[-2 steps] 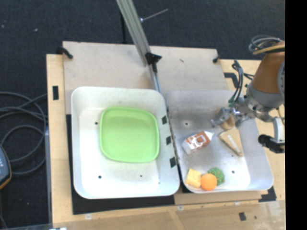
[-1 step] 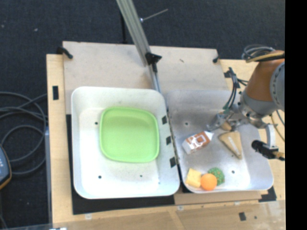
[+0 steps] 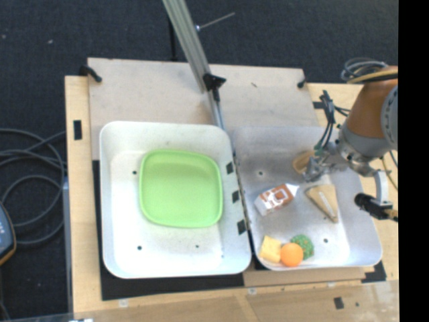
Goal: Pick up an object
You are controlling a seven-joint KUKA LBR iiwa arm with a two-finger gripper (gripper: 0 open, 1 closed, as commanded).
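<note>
In the right bin (image 3: 355, 243) lie several small objects. A red-and-white packet (image 3: 276, 198) sits near the middle, with a tan wedge (image 3: 323, 200) to its right. At the front edge a yellow block (image 3: 271, 249), an orange ball (image 3: 291, 255) and a small green piece (image 3: 303, 244) lie together. A tan round object (image 3: 302, 160) rests toward the back. My gripper (image 3: 314, 169) is lowered into the bin right beside that tan round object, just above the wedge. The arm's orange band (image 3: 367, 110) is above it at the right.
The left bin (image 3: 117, 200) holds a square green plate (image 3: 181, 188). A slanted metal rail (image 3: 191, 39) runs from the top down to the gap between the bins. Black cables (image 3: 27, 180) lie off the bench at the left.
</note>
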